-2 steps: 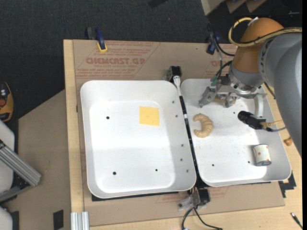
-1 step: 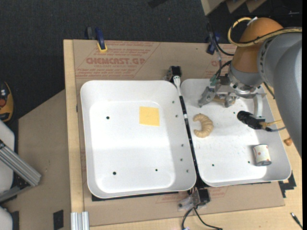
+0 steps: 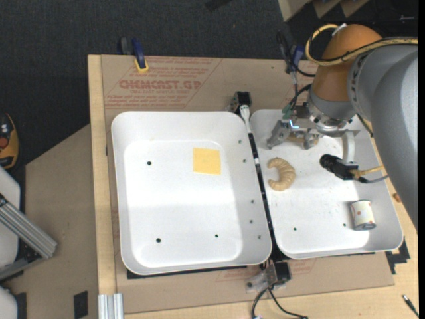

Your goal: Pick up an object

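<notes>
Croissant lies in right bin, near its left wall, untouched. Just beyond it my claw hangs spread open, holding nothing. Step: approach, I judge. Next: come nearer, centre over croissant, descend, close.

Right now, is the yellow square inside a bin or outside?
Inside. The yellow square lies flat in the left bin, on its white floor.

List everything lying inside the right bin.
A croissant and a small white cylinder lie in the right bin. The arm and claw cover its far end, so anything beneath them cannot be seen.
</notes>
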### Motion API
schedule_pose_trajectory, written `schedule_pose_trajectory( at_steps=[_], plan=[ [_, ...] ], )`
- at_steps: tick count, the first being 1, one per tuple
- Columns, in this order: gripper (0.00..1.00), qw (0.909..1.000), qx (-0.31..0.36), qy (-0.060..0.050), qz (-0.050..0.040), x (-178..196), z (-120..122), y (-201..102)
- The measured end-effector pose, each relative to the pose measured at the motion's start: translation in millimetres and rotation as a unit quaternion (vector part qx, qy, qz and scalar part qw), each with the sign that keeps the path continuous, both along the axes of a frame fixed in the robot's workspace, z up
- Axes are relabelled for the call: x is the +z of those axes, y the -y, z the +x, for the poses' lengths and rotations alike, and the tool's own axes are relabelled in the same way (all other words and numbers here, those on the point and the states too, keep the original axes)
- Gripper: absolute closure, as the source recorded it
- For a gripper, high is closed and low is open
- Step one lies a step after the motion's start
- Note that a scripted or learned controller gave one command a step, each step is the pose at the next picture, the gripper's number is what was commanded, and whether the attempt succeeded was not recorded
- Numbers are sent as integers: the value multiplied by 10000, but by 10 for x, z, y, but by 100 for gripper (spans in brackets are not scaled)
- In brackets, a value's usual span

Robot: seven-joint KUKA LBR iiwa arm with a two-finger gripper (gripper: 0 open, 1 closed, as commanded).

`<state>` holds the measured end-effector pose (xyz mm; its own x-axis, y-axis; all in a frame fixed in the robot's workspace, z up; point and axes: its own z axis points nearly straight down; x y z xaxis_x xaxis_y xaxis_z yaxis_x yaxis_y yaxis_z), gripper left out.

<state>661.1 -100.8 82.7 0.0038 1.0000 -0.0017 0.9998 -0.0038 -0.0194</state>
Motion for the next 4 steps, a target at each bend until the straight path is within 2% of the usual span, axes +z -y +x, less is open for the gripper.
schedule_pose_trajectory(
  at_steps=[1, 2, 3, 4],
  plan=[
    [0, 10000, -7, -9, 34, -13, 8, 269],
    [0, 10000, 0, -8, 2, -4, 9, 57],
    [0, 10000, 20, 84, 11, 96, -59, -65],
    [0, 10000, 3, 68, 12, 14, -505, 102]
  ],
)
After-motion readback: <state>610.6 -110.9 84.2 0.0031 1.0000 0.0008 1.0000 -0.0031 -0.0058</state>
